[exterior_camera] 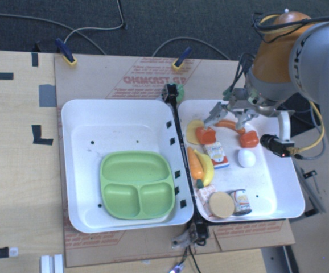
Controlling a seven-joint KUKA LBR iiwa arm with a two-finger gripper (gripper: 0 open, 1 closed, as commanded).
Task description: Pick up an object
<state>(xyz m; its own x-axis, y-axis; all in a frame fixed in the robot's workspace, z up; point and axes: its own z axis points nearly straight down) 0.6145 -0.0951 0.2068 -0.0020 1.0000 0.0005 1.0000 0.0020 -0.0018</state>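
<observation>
Jaws spread, empty, above orange carrot (pixel 228 125)

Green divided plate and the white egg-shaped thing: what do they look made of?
Green divided plate: likely moulded plastic, matte, with even colour and soft rounded compartment ridges. White egg-shaped thing: smooth, slightly glossy, probably a plastic toy egg; a real egg can't be ruled out.

The arm (pixel 301 44) is cut off at the right edge; the orange carrot (pixel 228 125) is partly hidden by the gripper (pixel 233 114).
</observation>
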